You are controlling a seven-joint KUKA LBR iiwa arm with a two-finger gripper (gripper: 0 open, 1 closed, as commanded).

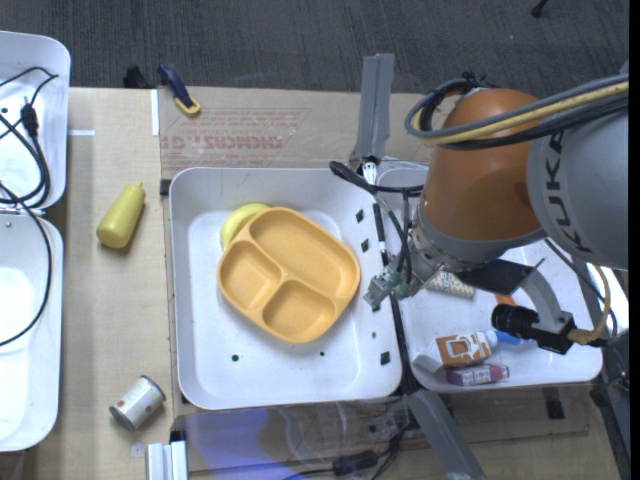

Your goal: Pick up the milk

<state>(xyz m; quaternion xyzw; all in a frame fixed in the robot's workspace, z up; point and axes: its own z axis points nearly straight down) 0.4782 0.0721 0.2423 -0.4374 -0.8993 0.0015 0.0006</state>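
The claw [385, 290] hangs over the seam between the two bins, whether open or clenched I cannot tell, and the milk carton [466, 348] lies off to its lower right, so it's still the approach, needing a sideways shift before descent.

Overhead slanted view of both bins [190, 368]

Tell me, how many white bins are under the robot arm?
2. The left bin holds a yellow divided plate. The right bin sits beside it, partly hidden by the arm, with small cartons near its front edge.
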